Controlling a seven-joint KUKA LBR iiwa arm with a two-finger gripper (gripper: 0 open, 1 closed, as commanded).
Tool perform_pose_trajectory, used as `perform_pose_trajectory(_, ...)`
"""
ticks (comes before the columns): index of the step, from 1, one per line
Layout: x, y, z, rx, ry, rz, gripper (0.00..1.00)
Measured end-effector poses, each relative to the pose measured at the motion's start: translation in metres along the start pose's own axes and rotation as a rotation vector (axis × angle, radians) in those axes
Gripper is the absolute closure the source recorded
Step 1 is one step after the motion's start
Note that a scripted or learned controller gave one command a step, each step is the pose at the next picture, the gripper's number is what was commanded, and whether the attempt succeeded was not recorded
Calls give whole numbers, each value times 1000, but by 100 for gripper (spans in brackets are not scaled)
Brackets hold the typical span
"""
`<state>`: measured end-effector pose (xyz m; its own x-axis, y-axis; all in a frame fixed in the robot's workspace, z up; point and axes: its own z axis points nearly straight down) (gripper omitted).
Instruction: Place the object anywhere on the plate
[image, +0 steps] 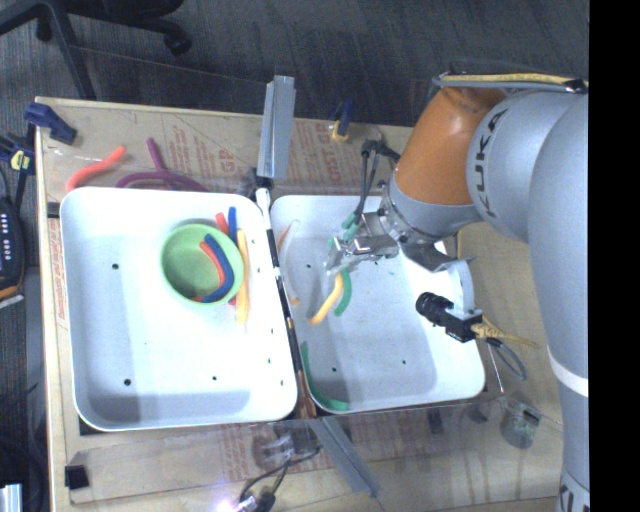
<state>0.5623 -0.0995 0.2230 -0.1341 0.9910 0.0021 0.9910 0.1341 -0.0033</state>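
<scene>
- Currently the gripper (345, 252) hangs over the right bin (420, 370), well to the right of the green plate (195, 262).
- Just below its tips dangle a yellow strip (330, 303) and a green strip (344, 298), thin, limp and curved, long axes running down and slightly left; whether they are pinched cannot be told.
- The plate, round and smooth, sits in the left bin (150, 380), with red, blue and yellow strips already lying across it.
- Judged from this, the carry goes leftward across the divider between the bins.
</scene>
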Motion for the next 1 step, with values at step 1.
perform_pose_trajectory(1,0,0,0,0,0,0,0)
